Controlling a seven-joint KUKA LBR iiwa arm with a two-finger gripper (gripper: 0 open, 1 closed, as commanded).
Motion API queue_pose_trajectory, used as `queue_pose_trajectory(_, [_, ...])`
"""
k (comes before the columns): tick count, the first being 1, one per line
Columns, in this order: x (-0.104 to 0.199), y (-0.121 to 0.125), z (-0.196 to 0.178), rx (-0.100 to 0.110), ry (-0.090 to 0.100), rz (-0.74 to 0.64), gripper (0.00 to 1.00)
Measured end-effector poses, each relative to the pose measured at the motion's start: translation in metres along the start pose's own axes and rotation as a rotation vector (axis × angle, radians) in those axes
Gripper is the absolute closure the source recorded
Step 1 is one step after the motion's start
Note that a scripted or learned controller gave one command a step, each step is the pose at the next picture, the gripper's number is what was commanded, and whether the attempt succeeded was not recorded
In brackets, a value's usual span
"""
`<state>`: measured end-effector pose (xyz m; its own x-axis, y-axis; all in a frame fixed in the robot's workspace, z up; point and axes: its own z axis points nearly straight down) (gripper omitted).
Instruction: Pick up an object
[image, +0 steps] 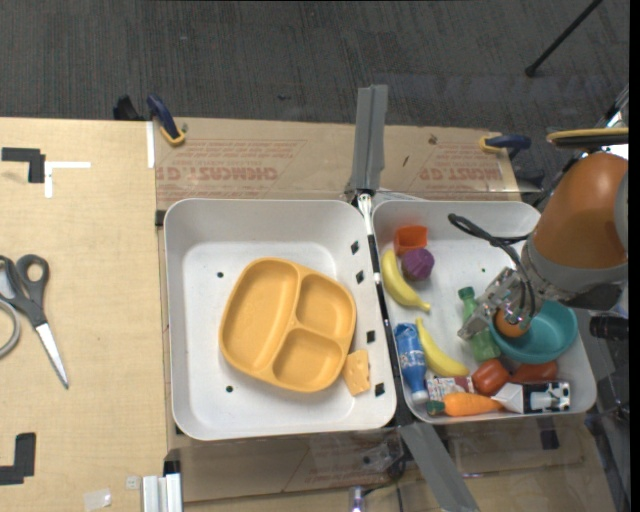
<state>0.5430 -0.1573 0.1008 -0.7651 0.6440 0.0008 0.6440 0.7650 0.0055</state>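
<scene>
Gripper hangs low in the right bin, over a small orange thing by the teal bowl, seemingly about to grab and then lift it.

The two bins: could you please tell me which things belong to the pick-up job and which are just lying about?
Belonging to the job:
gripper
right bin
two bananas
purple ball
teal bowl
carrot
blue bottle

Just lying about:
scissors
yellow divided plate
left bin
clamps
</scene>
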Motion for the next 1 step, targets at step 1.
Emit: queue_pose_trajectory(1, [-0.0026,0.0498,-0.1106,0.005,-0.003,0.125,1.0])
